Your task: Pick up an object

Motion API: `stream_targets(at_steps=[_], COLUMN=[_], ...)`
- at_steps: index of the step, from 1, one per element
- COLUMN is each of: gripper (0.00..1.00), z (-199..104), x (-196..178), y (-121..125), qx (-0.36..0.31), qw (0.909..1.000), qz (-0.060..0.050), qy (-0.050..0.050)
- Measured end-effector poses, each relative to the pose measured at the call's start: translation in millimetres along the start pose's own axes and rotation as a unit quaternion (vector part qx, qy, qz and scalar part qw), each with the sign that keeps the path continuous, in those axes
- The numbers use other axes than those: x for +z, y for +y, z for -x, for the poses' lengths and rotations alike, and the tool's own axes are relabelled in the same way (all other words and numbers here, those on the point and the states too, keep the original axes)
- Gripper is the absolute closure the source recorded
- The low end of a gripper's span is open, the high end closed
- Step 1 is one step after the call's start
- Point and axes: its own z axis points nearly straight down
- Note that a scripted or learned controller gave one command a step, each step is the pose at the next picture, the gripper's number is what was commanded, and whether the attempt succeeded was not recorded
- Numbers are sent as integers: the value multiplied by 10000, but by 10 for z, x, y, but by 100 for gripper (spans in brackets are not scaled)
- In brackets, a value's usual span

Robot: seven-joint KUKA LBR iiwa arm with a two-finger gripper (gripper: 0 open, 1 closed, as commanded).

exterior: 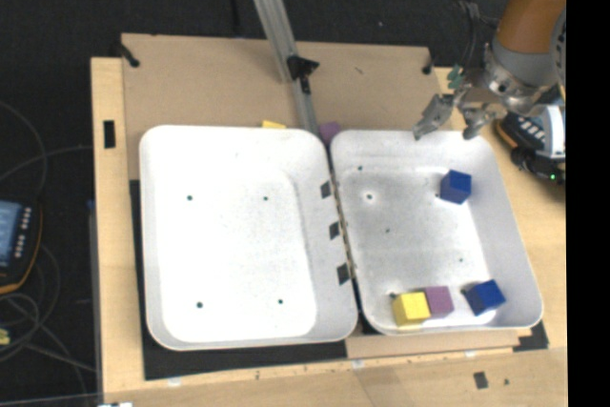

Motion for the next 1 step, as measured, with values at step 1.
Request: stream_targets(at_steps=[1], gripper=[0], z=[403], x=[422], y=[-1486], qx=[66], qw=[10000], qz=[-15], qy=[3])
